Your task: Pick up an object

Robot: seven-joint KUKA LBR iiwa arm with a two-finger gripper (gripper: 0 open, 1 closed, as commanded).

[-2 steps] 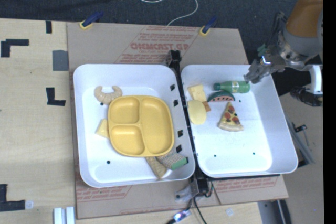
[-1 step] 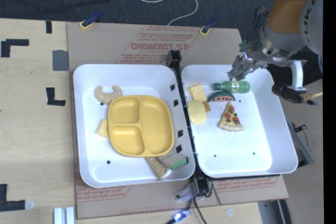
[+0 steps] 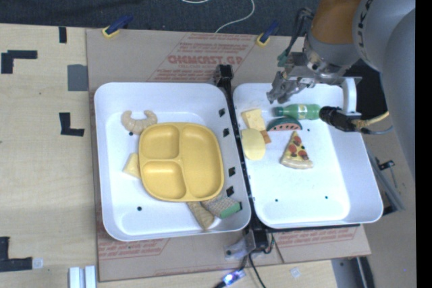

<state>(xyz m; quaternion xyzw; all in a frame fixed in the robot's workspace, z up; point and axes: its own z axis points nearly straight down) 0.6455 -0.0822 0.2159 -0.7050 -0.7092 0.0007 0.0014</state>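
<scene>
My gripper (image 3: 279, 96) hangs over the back left part of the right bin (image 3: 337, 199), just left of a green bottle (image 3: 298, 111) lying on its side. Nothing shows between its fingers. Below the bottle lies a watermelon slice (image 3: 283, 124). A pizza slice (image 3: 296, 152) sits near the bin's middle. A yellow cheese wedge (image 3: 254, 119) and a pale yellow round piece (image 3: 254, 144) rest by the bin's left wall.
The left bin (image 3: 111, 145) holds a yellow divided plate (image 3: 181, 161), a tan curved pastry (image 3: 137, 121), a yellow wedge (image 3: 131, 164) and a cone-like item (image 3: 206, 214) at the front. A black divider (image 3: 233, 138) separates the bins.
</scene>
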